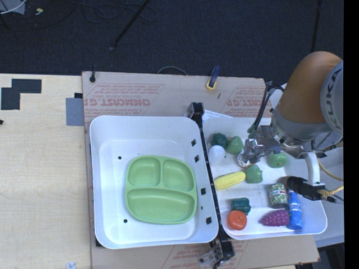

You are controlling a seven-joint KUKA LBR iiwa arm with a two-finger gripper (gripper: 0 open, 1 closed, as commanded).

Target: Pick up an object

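Observation:
My gripper (246, 156) hangs low over the middle of the right bin (320, 224), with the arm coming in from the right. It sits among a light green pepper (234, 145) to its left, a green piece (254, 174) just below it and a green apple (277, 160) to its right. A yellow corn cob (230, 179) lies lower left of it. A white egg (216, 152) and a dark green vegetable (218, 139) lie near the bin's left wall. I see nothing lifted off the bin floor.
The left bin (106, 150) holds a green divided plate (161, 189). Along the right bin's front lie an orange tomato (238, 221), a teal piece (240, 204), purple grapes (275, 218), a small can (277, 195) and a blue bottle (295, 210).

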